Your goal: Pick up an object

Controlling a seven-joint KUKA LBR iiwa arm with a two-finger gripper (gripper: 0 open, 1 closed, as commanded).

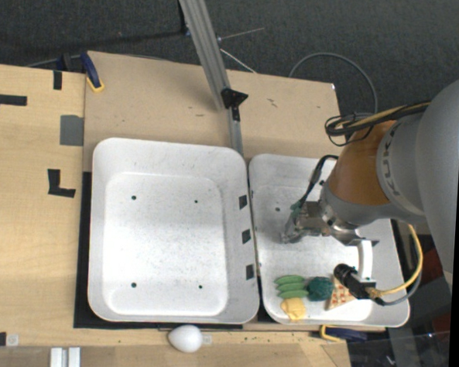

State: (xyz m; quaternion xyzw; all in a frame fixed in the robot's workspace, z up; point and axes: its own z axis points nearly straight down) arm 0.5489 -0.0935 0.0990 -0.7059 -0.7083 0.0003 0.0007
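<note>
My gripper [292, 231] hangs low over the middle of the right bin [273, 174], its tips close to the bin floor with nothing visible between them. Toward the bin's front lie a green pod-shaped toy [290, 284], a dark green lumpy toy [320, 287], a yellow toy [293, 307] and an orange wedge like a pizza slice [339, 299]. All of them sit apart from the gripper, below and to its right in the view.
The left bin [165, 229] stands beside the right one, joined by black clips. A white egg-shaped object [185, 338] lies on the bench in front of the left bin. A metal pole [214, 58] slants in from the top. Cables loop behind the arm.
</note>
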